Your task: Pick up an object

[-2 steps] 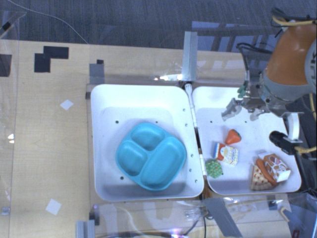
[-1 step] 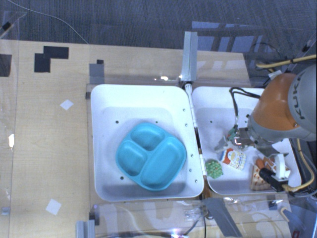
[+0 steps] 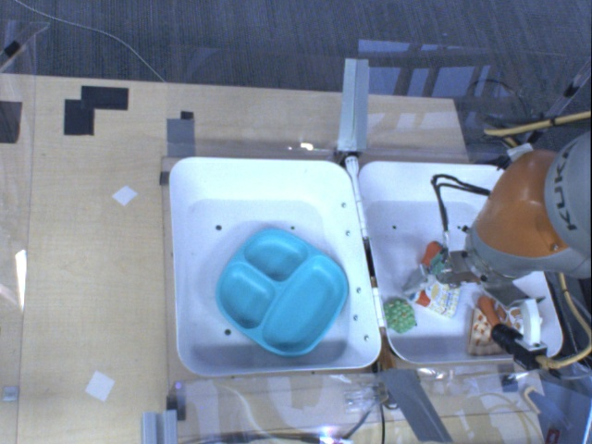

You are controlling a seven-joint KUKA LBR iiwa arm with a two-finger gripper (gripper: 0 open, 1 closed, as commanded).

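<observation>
Near the front edge of the desk (image 3: 83, 276), two white bins sat side by side. At the front of the right bin (image 3: 407, 202) lay a slice of toy pizza (image 3: 481, 329), and beside it a small green bumpy ball (image 3: 400, 314) rested by the wall between the bins. A little farther back sat a white packet with colored dots (image 3: 442, 296), and past it an orange and red toy (image 3: 432, 252). The pincer (image 3: 451, 268) hung low over those small things, right by the packet. I could not tell how wide it was or if it had hold of anything. The left bin (image 3: 199, 202) held a blue plate with three sections (image 3: 282, 289). Farther back, the orange band of the arm (image 3: 523, 206) rose over the right bin.
</observation>
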